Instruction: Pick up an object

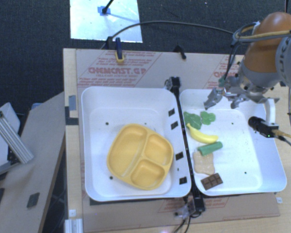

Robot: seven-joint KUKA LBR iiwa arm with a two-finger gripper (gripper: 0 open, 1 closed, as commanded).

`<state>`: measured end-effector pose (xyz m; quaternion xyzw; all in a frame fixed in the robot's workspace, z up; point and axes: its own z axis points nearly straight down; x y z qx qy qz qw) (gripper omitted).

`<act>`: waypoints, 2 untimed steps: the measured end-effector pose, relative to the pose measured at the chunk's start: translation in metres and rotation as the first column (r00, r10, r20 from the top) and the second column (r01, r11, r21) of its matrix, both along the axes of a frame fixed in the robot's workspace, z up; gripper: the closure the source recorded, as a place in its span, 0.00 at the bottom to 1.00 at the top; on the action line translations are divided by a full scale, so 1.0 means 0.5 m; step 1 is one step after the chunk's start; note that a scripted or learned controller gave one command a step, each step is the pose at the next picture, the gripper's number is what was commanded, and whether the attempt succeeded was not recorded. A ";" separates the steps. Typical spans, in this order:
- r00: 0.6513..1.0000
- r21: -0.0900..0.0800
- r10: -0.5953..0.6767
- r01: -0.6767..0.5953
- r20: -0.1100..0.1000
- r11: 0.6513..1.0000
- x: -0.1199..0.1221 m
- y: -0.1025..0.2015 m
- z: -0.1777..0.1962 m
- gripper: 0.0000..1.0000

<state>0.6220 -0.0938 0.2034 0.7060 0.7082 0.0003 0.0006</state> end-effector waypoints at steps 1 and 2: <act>1.000 0.000 -0.002 0.002 -0.003 1.000 0.013 -0.015 -0.105 0.00; 1.000 0.000 -0.002 0.002 -0.004 1.000 -0.002 -0.028 -0.202 0.00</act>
